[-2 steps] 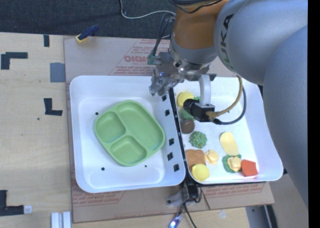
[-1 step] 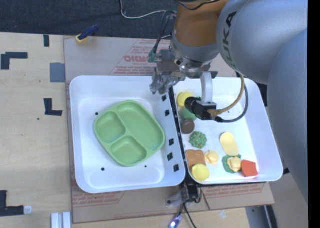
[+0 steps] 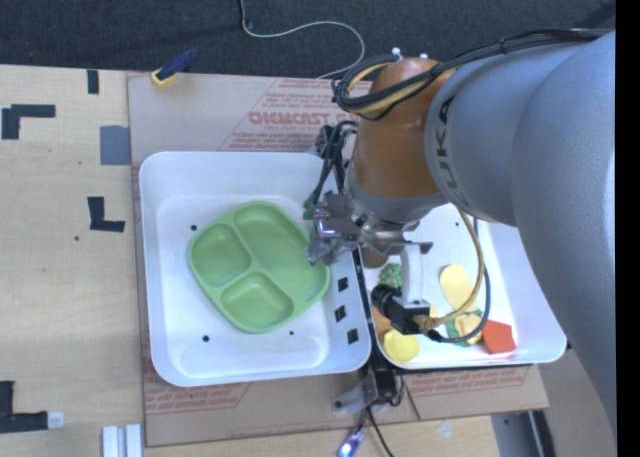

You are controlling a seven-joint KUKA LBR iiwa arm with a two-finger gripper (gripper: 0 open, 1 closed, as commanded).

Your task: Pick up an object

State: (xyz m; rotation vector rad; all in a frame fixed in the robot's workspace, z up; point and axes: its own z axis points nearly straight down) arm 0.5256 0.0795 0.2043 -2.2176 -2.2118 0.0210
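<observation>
A green divided plate [image 3: 255, 265] lies in the left bin [image 3: 152, 245]. My gripper [image 3: 326, 237] hangs low over the plate's right edge, close to the wall between the two bins, and the metal parts there are too cluttered to read. In the right bin [image 3: 535, 305] lie a yellow piece [image 3: 455, 283], a second yellow piece [image 3: 401, 348] near the front, an orange block [image 3: 498, 337] and a small green item [image 3: 390, 273]. The arm hides much of the right bin.
The bins rest on a cardboard sheet [image 3: 230, 115] on the wooden bench. A blue and yellow clip [image 3: 173, 66] lies at the cardboard's far left corner. A thin cable [image 3: 300, 30] runs across the dark floor behind.
</observation>
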